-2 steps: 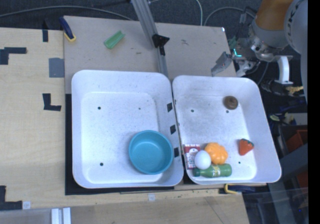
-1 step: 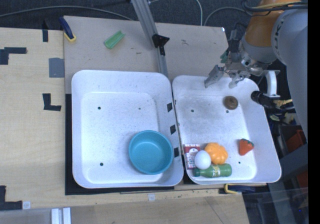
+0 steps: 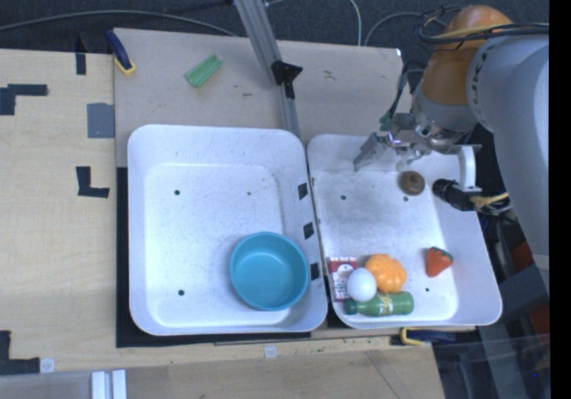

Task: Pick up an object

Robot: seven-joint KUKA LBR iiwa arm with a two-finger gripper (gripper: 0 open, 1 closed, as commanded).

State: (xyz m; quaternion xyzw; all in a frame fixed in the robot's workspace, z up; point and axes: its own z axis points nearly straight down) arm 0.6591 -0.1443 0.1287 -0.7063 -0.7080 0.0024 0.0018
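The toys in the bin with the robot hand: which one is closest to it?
The small brown round piece, just below the gripper. The red toy, orange ball, white ball and green bottle lie farther down.

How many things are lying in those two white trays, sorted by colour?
Blue: 1, the bowl
White: 1, the egg
Orange: 1, the orange fruit
Red: 2, the strawberry and the small carton
Green: 1, the bottle
Brown: 1, the round piece
Total: 7

robot lab — taped bench (image 3: 53, 210), white bins (image 3: 214, 147)
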